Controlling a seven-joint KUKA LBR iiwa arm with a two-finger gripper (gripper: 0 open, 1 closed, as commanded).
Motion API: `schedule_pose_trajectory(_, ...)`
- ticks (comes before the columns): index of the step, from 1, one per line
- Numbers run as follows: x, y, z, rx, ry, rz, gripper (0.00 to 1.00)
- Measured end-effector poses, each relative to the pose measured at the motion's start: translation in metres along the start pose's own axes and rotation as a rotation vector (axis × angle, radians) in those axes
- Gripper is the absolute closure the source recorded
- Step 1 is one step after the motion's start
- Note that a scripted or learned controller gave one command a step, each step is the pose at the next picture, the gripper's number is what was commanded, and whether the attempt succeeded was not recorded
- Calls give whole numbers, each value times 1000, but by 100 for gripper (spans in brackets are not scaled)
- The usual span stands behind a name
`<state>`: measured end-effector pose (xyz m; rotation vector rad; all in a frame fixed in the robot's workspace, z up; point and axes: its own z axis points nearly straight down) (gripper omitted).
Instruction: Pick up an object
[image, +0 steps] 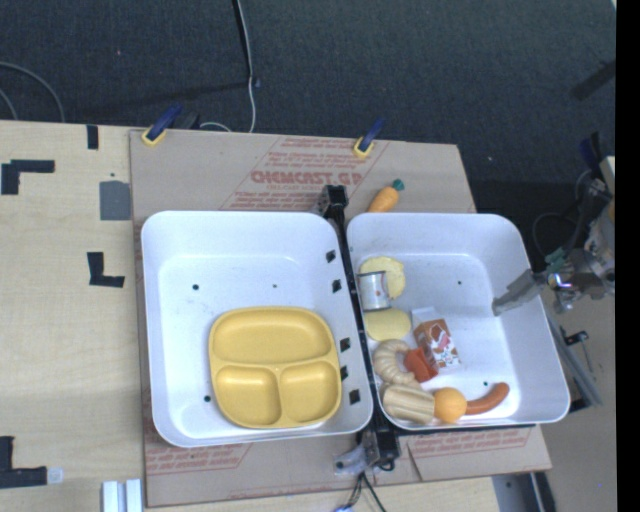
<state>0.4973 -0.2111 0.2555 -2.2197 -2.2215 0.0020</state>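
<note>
Yellow divided plate in left bin. Right bin holds can, red packet, orange ball, sausage. Gripper reaches low over right rim, slanting leftward; finger state: cannot tell.
</note>
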Motion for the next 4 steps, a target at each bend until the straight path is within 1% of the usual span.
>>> schedule_pose_trajectory(1, 59, -15, 125, 14, 8, -3, 0)
schedule_pose_trajectory(2, 86, -7, 161, -30, -26, 16, 0)
schedule_pose_trajectory(3, 89, -7, 152, -28, -20, 11, 100)
schedule_pose_trajectory(4, 128, 74, 66, -13, 0, -8, 100)
